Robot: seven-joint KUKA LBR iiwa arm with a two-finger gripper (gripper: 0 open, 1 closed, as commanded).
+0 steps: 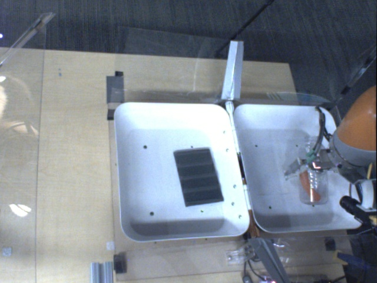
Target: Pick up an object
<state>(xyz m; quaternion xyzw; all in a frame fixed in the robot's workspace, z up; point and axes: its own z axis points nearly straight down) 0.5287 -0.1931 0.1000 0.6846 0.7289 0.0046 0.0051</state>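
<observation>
A dark ribbed rectangular pad [198, 176] lies flat in the middle of the left bin [135, 217], turned a little off square. In the right bin [265, 134], a small clear object with an orange-red inside [312, 188] lies near the right wall. My gripper [307, 164] hangs just above and slightly behind that clear object, under the orange band of the arm [359, 125]. The arm's body and cables hide the contact, so I cannot tell whether the object is held.
A metal post [233, 69] stands behind the seam between the bins. Small black brackets [115, 87] sit on the wooden bench at the left bin's far corner. Cables and clear clips [259, 258] lie along the front edge below the right bin.
</observation>
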